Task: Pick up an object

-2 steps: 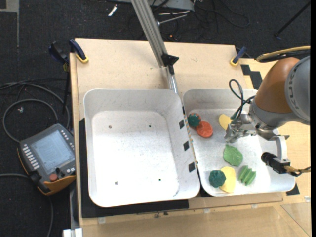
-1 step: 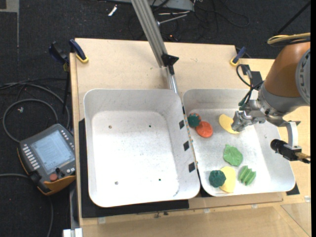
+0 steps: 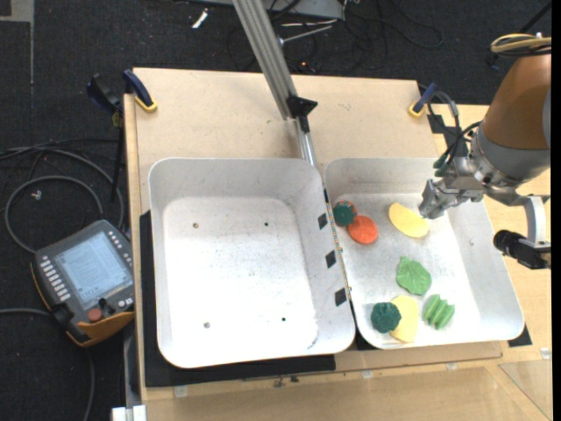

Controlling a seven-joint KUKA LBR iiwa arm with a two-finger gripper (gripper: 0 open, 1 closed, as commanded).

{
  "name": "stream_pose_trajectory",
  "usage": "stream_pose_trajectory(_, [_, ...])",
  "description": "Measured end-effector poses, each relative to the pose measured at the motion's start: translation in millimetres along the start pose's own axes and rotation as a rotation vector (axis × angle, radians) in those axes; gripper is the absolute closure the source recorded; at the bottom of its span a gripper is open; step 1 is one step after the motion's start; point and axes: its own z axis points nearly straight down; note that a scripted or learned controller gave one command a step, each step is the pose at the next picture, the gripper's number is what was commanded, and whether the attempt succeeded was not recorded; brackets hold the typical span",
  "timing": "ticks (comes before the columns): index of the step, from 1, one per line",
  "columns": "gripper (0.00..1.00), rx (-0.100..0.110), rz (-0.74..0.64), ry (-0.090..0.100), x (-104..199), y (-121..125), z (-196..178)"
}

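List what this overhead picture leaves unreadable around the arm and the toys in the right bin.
- Gripper: its tip is too small and dark to read where it meets the yellow oval piece.
- Arm: cut off by the right edge.
- Yellow piece in the right bin: partly covered by the dark green toy.

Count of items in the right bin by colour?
Green: 4, a small one beside the orange piece, a leaf, a ridged one, a dark one
Yellow: 2, one at the end effector, one at the front
Orange: 1
Total: 7
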Motion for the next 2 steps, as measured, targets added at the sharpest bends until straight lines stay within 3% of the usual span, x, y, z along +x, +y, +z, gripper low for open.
stream_pose_trajectory(1, [1.00, 0.000, 0.001, 0.000, -3.2, 11.7, -54.4])
stream_pose_trajectory(2, [1.00, 0.008, -0.002, 0.003, 45.5, 0.7, -45.1])
